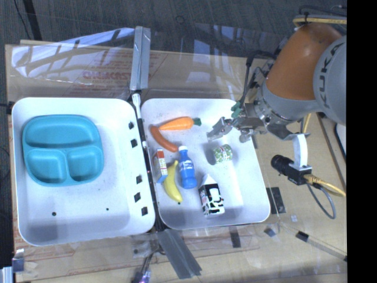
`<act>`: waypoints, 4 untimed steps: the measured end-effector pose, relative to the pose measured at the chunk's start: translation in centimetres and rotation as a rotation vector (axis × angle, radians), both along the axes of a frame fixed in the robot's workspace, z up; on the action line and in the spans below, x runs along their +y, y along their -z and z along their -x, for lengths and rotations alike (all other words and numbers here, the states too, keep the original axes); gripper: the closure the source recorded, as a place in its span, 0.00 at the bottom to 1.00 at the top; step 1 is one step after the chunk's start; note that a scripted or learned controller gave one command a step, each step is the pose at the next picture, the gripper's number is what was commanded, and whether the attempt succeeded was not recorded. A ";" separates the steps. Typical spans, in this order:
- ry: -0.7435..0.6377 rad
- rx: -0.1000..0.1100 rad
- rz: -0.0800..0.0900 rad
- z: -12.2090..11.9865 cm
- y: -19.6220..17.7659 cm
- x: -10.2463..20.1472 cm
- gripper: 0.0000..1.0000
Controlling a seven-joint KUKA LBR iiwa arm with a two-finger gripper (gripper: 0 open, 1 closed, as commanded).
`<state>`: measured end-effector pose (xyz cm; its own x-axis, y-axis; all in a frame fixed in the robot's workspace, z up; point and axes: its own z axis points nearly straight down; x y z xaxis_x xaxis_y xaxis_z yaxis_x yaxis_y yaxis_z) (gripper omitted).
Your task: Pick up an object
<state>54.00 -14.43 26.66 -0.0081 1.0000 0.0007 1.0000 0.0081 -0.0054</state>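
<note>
Tool (221,128) over right bin (250,208), above a small green can (222,153), nothing between its fingers. Spread or pressed together: cannot tell.

Two bins side by side: left bin (35,229) holding a tray (62,148), well left of the gripper (219,128). In the right bin (250,208), a carrot (177,124) just left of the gripper, a sausage (163,139) below it, a can (222,154) just below the gripper. Farther down-left, a bottle (187,168) beside a banana (171,183), with a carton (211,198) to their right, lower in the view.
</note>
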 end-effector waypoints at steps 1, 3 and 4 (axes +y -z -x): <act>-0.181 -0.004 0.000 4.0 14.7 2.6 0.00; -0.137 0.001 -0.001 -0.9 16.6 -0.3 1.00; -0.075 -0.004 0.000 -0.3 5.7 1.4 1.00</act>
